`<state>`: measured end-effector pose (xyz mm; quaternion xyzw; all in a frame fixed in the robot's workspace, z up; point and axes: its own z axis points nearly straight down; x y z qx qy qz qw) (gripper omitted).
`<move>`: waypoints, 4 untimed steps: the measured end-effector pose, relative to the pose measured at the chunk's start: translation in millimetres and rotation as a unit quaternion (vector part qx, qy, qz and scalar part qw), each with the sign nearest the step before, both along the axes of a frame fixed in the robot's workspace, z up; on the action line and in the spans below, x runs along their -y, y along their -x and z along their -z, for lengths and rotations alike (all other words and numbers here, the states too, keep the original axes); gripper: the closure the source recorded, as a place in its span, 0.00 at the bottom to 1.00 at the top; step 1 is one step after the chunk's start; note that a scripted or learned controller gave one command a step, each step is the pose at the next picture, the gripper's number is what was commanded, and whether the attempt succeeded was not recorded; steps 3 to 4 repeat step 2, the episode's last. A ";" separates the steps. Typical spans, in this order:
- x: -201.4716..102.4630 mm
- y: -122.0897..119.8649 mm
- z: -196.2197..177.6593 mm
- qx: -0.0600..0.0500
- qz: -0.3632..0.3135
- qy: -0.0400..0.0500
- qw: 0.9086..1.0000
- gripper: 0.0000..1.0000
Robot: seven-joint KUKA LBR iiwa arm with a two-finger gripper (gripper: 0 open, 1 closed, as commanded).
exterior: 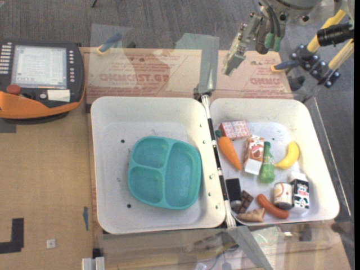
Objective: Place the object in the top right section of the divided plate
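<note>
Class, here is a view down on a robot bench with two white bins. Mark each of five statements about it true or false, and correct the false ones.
1. The teal divided plate lies in the left bin. True.
2. The carrot lies on the plate. False: it lies in the right bin, near that bin's left wall.
3. The gripper is above the bench beyond the bins, not inside either bin. True.
4. The banana sits to the left of the green bottle. False: it sits to the bottle's right.
5. The plate already holds a toy. False: all its sections are bare.
</note>
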<state>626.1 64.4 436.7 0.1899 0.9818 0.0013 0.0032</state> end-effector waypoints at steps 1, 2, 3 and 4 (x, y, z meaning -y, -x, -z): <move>-82.8 -22.8 9.1 0.000 -0.003 0.000 1.000 1.00; -126.9 -30.0 -0.4 0.001 -0.118 0.000 0.993 1.00; -126.9 -30.0 -0.4 0.001 -0.118 0.000 0.993 1.00; -126.9 -30.0 -0.4 0.001 -0.118 0.000 0.993 1.00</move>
